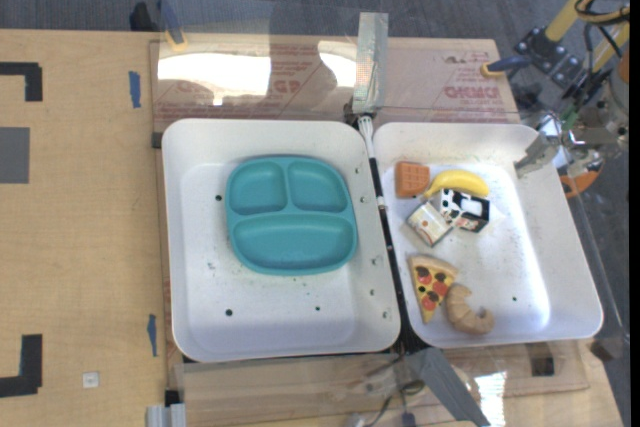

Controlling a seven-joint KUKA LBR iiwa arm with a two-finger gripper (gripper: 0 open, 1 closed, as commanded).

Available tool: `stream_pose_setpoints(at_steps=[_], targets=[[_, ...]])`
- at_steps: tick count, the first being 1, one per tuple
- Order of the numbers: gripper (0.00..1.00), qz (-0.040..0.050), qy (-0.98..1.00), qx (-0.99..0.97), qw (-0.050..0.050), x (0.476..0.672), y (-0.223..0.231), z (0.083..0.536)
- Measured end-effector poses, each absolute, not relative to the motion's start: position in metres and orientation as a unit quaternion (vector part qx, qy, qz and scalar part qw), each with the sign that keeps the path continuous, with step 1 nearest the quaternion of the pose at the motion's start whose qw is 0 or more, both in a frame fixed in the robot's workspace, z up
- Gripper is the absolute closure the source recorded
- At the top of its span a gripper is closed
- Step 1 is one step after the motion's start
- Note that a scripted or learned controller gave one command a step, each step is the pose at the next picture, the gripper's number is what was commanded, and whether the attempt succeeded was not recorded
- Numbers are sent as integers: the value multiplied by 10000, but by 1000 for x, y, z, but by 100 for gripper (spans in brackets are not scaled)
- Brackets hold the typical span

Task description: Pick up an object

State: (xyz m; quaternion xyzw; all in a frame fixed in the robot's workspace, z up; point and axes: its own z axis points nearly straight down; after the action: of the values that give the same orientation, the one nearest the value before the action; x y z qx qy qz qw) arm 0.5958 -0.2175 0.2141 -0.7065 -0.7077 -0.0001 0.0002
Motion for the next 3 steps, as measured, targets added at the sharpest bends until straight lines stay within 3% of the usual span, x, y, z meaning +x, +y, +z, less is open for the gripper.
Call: stream_pose_setpoints(at_steps=[1, 2, 3], targets=[[0, 8, -7268, -6869, 38, 664, -124, 118], [0, -56, -7826, -6224, -115, 651, -107, 98], [0, -76, -8056, -5923, -120, 604, -99, 98]])
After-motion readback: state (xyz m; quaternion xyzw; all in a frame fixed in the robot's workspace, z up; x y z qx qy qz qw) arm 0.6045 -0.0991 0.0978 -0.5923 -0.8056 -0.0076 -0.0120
